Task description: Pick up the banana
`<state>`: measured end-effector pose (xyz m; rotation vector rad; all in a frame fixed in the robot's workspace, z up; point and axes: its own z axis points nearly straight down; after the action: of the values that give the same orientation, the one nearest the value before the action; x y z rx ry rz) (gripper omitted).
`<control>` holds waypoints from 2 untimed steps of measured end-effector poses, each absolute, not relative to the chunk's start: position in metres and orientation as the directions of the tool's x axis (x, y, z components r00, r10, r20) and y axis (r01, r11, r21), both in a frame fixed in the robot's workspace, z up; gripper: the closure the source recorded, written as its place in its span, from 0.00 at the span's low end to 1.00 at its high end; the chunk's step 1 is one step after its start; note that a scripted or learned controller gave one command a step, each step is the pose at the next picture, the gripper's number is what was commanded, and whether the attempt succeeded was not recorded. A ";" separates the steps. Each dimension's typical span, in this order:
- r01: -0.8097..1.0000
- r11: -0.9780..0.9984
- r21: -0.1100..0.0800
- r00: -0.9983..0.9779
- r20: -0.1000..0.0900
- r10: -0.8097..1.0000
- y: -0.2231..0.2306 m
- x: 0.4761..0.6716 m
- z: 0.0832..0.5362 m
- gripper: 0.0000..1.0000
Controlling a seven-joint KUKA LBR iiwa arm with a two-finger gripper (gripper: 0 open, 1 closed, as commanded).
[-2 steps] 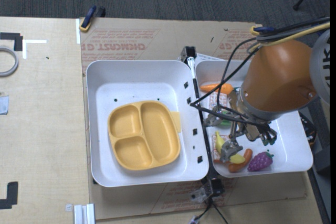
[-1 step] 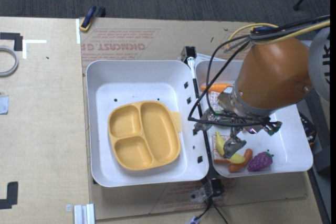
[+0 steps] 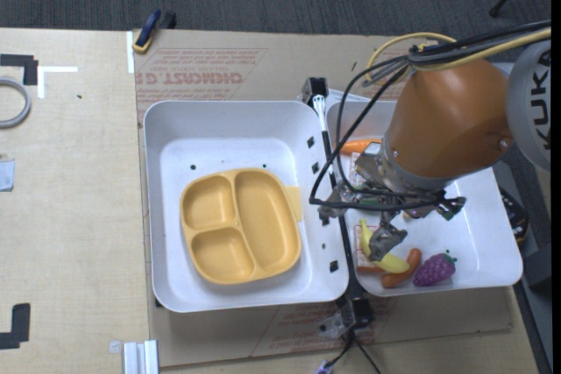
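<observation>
Orange band (image 3: pixel 447 123) hiding right bin (image 3: pixel 491 263), banana (image 3: pixel 392 263) perhaps beside grapes (image 3: pixel 435 269)

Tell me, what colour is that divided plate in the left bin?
The divided plate is yellow, plain; the camera view shows it clearly.

The arm (image 3: pixel 491 114) is grey, with a broad, rounded orange band (image 3: pixel 447 118) above the wrist. Black letters "KU" mark the grey link at the right edge. Yellow and black cables (image 3: pixel 438 48) run along its top, and thin black wires loop down beside it. Below the band sit a metallic grey wrist ring and a dark end effector (image 3: pixel 386 236) with slim black struts
</observation>
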<state>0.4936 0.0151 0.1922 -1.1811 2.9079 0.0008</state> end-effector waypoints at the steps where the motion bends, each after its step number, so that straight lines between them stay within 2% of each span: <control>1: -0.804 0.595 -0.001 -0.595 -0.003 -0.804 0.020 0.486 0.192 0.00; 2: -0.952 0.307 -0.003 -0.307 -0.003 -0.952 0.024 0.479 0.193 0.00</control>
<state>0.4788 0.0238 0.1926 -1.8470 2.5366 -0.0007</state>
